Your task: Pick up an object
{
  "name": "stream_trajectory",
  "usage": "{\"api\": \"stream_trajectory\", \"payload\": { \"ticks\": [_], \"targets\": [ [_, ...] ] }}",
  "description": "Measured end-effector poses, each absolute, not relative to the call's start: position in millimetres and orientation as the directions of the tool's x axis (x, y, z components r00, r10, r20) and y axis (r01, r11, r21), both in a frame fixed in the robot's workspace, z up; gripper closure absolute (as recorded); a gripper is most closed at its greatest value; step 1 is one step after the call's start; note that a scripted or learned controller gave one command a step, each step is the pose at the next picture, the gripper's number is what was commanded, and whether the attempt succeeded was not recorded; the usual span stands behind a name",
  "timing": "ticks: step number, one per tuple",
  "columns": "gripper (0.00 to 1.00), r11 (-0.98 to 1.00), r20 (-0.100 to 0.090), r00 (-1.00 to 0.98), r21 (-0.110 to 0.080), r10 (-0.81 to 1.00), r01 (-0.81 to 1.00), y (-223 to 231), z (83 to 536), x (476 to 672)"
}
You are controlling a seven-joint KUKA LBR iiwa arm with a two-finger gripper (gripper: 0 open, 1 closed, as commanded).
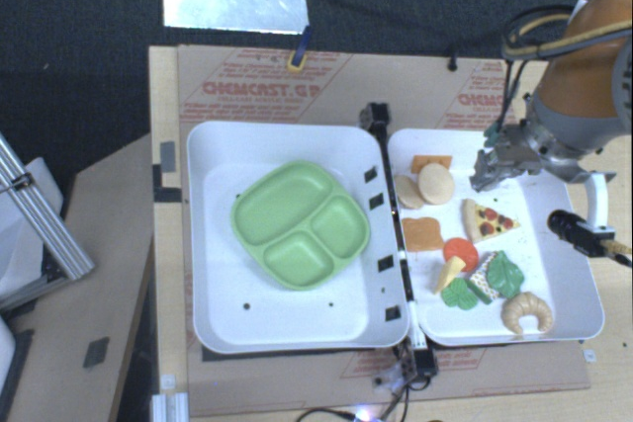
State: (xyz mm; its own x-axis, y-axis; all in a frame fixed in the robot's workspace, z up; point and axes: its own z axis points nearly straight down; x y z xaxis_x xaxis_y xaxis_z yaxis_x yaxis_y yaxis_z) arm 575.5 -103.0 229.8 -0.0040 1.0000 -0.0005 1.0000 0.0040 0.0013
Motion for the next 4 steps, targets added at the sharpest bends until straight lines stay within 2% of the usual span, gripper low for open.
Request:
{"api": "stream_trajectory", "payload": {
  "ticks": [1,2,4],
  "targets": [
    [1.00,0.003,-0.001,-0.003,0.002,1.000,1.000,-68.2,224.8,575.5],
    [1.00,0.003,-0.001,-0.003,0.001,1.000,1.000,-22.2,216.2,564.5],
    [1.00,0.006,0.001,-0.006,0.001,1.000,1.000,4.1,233.2,560.9]
  ]
}}
